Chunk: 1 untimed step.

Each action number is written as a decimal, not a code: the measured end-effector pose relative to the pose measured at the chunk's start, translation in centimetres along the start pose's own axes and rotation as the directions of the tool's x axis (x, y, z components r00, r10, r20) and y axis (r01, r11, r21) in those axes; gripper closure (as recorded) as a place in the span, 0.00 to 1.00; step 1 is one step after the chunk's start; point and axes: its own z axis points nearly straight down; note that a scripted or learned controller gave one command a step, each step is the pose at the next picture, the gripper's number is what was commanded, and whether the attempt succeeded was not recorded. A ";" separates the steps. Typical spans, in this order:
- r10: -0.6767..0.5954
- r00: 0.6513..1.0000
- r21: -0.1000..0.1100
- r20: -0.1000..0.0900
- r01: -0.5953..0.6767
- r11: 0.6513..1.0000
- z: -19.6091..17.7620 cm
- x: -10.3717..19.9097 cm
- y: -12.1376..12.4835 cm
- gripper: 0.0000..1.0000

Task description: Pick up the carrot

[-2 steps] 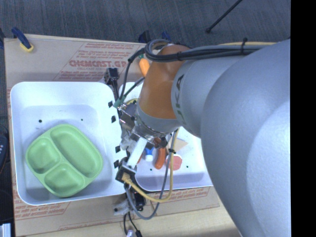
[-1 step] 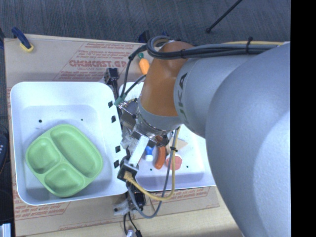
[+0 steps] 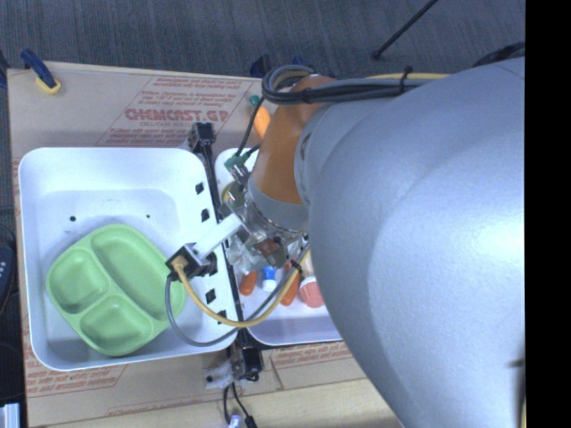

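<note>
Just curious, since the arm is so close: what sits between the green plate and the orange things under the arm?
In the camera view, between the green divided plate and the orange pieces run the bins' adjoining white walls, a black strip and a looping yellow cable.

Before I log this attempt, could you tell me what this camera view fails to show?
- Right bin: mostly covered by the arm.
- Gripper: finger state unclear, clutter and cables overlap it.
- Orange items under the wrist: too small and overlapped to name the carrot.
</note>
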 end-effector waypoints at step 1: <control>-0.007 1.000 0.004 0.003 0.007 1.000 -1.0 0.0 -0.1 1.00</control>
